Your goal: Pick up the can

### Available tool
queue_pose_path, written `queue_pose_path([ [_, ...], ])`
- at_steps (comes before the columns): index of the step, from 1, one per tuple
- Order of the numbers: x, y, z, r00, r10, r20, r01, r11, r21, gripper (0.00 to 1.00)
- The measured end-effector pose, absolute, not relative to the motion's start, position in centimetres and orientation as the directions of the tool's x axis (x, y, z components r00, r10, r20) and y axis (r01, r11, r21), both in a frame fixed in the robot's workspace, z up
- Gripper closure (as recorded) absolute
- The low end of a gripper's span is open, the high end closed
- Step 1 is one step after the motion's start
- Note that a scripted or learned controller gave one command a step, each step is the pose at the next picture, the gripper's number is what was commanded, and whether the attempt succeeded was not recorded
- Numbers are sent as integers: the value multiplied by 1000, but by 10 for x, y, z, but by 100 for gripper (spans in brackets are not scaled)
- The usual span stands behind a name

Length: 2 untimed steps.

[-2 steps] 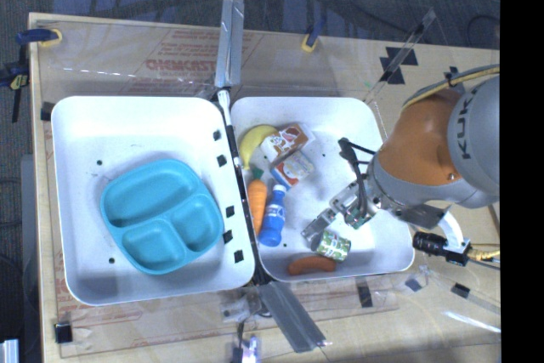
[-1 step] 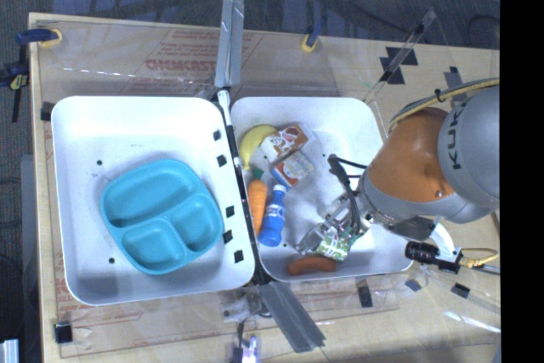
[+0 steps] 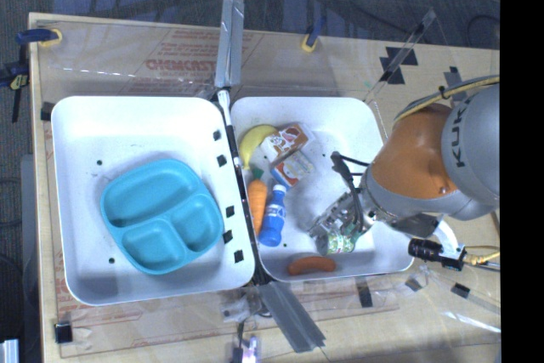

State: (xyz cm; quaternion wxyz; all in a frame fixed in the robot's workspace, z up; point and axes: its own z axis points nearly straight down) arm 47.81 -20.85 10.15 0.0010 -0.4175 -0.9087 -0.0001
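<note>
End effector (image 3: 338, 221): down low in the right bin (image 3: 374, 125), metal bits all bunched up right on top of the can. Honestly can't tell how wide it's open or whether anything is actually pinched, too cluttered and shiny there.

Can (image 3: 341, 242): sitting directly under and slightly toward the camera side of the end effector, touching or nearly touching it. Looks like a small green-and-white label, silvery metal around it, maybe lying tilted rather than standing. Hard to call for sure.

Step in hand: I'd guess it's the grab itself, closing in on the can, with no lift started as far as I can judge.

Doing it well: get centred across the round body, not on the rim, or it'll squirt out sideways. Squeeze firm but slow, cans are slick and roll. Lift straight up before swinging anywhere.

Sausage (image 3: 311, 265): just beside the can on the side away from the arm, near the bin's front wall. Close enough to get nudged or scooped by accident.

Blue bottle (image 3: 272, 218): farther out from the end effector, lying next to the carrot (image 3: 257, 205) by the divider. Probably safe.

Banana (image 3: 255, 140) and carton (image 3: 289, 150): beyond those, toward the back of the bin, well apart from the action.

Left bin (image 3: 76, 132): across the divider, has a blue divided plate (image 3: 161, 217) in it.

Worktop (image 3: 127, 55): wooden, under both bins.
</note>
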Motion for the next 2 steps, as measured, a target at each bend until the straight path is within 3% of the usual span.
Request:
queue_pose_path([
  [1,478,-209,101,-652,759,2,759,652,-1,0],
  [2,479,-208,111,-655,756,2,756,655,-1,100],
])
